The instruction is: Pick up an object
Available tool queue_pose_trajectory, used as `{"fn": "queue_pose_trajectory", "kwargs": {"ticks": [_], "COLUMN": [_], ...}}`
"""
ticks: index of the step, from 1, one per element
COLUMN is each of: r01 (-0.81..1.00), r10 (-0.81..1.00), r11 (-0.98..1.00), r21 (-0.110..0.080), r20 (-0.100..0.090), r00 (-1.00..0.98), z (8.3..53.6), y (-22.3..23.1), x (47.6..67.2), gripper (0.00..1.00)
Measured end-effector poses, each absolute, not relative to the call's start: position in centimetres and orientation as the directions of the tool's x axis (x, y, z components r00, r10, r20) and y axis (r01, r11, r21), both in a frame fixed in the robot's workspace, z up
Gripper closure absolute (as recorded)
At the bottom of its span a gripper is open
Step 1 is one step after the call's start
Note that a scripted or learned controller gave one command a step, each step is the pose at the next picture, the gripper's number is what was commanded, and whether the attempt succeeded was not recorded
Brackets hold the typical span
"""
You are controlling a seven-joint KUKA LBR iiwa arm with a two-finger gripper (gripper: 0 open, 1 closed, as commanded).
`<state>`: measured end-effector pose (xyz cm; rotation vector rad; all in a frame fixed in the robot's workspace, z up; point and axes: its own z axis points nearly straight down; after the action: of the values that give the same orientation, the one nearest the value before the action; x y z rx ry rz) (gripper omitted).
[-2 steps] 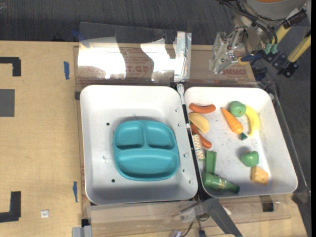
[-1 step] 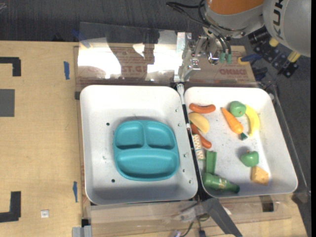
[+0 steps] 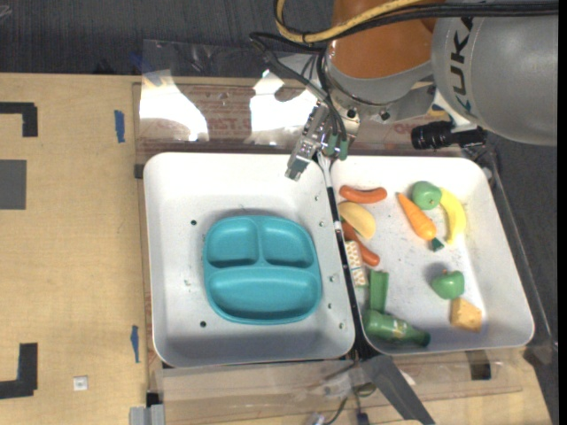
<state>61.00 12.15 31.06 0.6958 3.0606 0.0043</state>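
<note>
Gripper (image 3: 312,149) sits high over the seam between the two bins, at their far rims, tilted with its tip aimed down-left toward the left bin's back edge; grip state unclear, can't tell from this angle, nothing visible in it. Arm (image 3: 496,60) comes in from upper right, grey shell with orange band (image 3: 381,20) above the wrist, yellow-black cable (image 3: 372,11) looping over it. Left bin (image 3: 173,193) holds a teal tray (image 3: 261,268) with three compartments, lying flat near the bin's middle. Right bin (image 3: 505,264) holds all the loose toy food, well apart from the gripper. Closest to the gripper: hot dog (image 3: 363,194) near the back-left of that bin, a yellow potato-like piece (image 3: 358,219) just below it, touching or nearly so, a second small orange-red piece (image 3: 366,256) below that by the divider, then a pale corn-like piece (image 3: 355,264) against the bin's left wall. Further toward the front: green bottle (image 3: 390,326) lying on its side, another green piece (image 3: 378,289) upright-ish just above it, touching. Right half: carrot (image 3: 417,219) lying diagonal, green apple (image 3: 426,194) at its top end, banana (image 3: 454,216) just right of both. Lower right: green pepper (image 3: 448,283), and a yellow-orange chunk (image 3: 466,313) just beside it toward the front corner. Bench (image 3: 71,237) is tan board with black tape marks and blue tape bits on the left.
</note>
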Motion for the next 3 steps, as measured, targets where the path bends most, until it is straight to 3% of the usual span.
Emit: {"fn": "queue_pose_trajectory", "kwargs": {"ticks": [1,2,3], "r01": [0.317,0.113,-0.120], "r10": [0.317,0.113,-0.120], "r11": [0.949,0.994,0.993], "r21": [0.000,0.001,-0.002], "r20": [-0.003,-0.006,-0.012], "r00": [-0.949,-0.994,-0.993], "z": [29.0,28.2,33.4], "y": [4.3,2.1,-3.0], "x": [54.4,63.1,65.8], "gripper": [1.00,1.00,1.00]}}
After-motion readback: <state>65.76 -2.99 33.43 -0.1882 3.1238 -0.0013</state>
